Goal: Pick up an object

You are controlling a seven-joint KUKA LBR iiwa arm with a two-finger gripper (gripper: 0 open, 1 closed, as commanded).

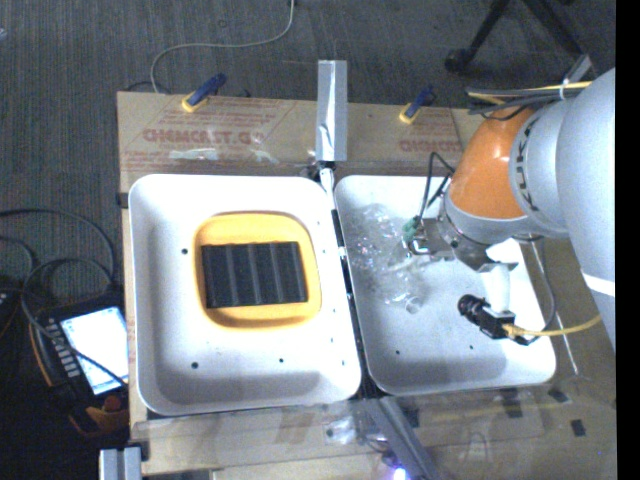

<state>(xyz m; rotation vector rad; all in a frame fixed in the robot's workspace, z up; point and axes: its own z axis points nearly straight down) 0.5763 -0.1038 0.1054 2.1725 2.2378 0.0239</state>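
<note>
A yellow rounded tray with a black ribbed insert lies flat in the middle of the left bin. In the right bin, a crumpled clear plastic piece sits in the left half, near the divider. My gripper hangs low over the right bin, at the right edge of the clear plastic, with the orange-banded wrist right above it. The wrist hides the gripper's tip, and whether it touches the plastic is unclear.
A cardboard sheet with two blue clamps lies behind the bins. A metal post stands at the back between them. The arm's grey body covers the right bin's far right corner. A tablet and cables lie on the floor at left.
</note>
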